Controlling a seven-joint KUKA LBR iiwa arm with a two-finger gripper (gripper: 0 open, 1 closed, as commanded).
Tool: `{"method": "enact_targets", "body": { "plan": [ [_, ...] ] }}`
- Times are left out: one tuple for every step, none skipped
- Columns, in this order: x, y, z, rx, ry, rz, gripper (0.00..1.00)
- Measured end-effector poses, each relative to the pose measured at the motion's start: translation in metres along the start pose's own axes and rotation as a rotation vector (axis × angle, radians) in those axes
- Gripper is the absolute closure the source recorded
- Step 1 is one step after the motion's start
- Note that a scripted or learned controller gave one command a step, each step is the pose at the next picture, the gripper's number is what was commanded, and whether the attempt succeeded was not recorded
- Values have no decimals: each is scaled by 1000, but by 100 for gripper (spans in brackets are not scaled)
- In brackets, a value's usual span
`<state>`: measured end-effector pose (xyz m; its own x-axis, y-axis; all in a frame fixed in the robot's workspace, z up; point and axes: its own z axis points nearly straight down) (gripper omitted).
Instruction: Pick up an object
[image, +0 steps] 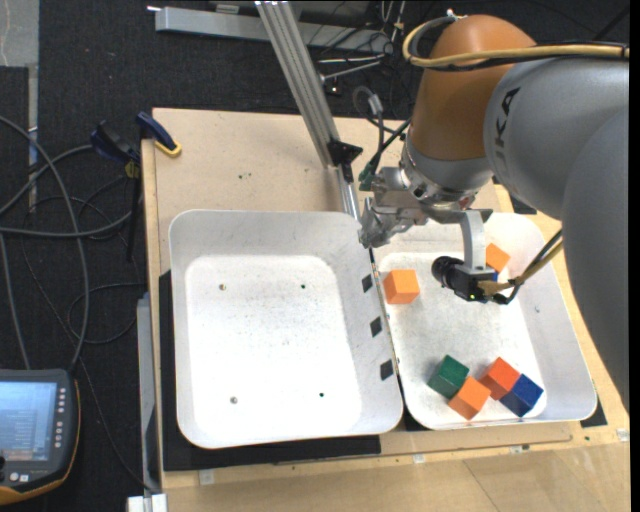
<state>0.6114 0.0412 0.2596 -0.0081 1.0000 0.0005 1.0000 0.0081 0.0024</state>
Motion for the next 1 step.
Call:
{"method": "enact_targets", "body": {
  "plan": [
    [45,9,14,2,0,1,100]
  ]
}}
